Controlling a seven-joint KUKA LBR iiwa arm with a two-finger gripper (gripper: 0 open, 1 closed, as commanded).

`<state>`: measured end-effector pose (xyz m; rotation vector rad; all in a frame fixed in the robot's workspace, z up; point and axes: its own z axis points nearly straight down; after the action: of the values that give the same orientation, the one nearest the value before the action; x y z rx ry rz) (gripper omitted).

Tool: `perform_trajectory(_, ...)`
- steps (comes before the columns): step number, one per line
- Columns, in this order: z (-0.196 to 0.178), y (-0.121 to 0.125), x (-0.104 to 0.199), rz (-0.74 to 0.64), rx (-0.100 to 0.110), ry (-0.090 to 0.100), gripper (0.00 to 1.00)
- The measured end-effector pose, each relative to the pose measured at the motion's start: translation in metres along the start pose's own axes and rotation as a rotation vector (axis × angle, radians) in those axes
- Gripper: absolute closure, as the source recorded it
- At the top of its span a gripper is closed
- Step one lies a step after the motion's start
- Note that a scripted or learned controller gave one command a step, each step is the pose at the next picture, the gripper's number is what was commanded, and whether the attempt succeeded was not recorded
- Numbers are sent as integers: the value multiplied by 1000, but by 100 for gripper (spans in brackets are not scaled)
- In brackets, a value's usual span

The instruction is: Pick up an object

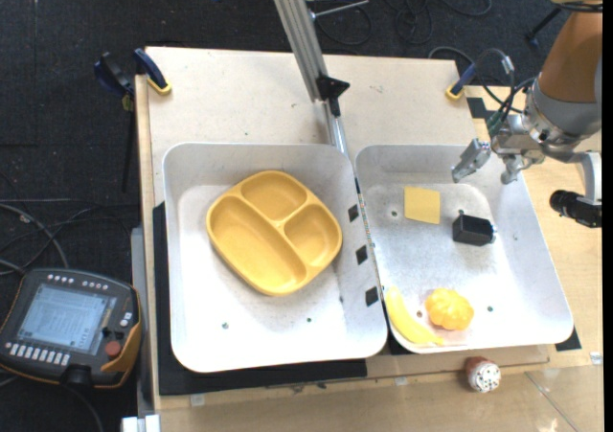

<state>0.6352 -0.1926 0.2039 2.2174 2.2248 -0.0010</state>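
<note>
A: What is seen of the surroundings?
B: A pale wooden bench (239, 95) is set over dark carpet; a pendant (67, 325) lies lower left.
A: And the gripper (490, 160)?
B: It is held spread and empty at the right bin (536, 296)'s upper edge. The yellow block (422, 205) lies below it.

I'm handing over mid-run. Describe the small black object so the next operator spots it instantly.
Look at the right bin, the one nearer the arm. In its upper half, just right of the flat yellow square, lies the small black block. It is the one dark item there; the banana and the lumpy yellow ball sit at the front edge.
</note>
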Motion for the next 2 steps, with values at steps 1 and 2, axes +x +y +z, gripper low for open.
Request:
perform_trajectory(1,0,0,0,0,0,0,0)
perform_trajectory(2,43,2,-1,1,3,1,0)
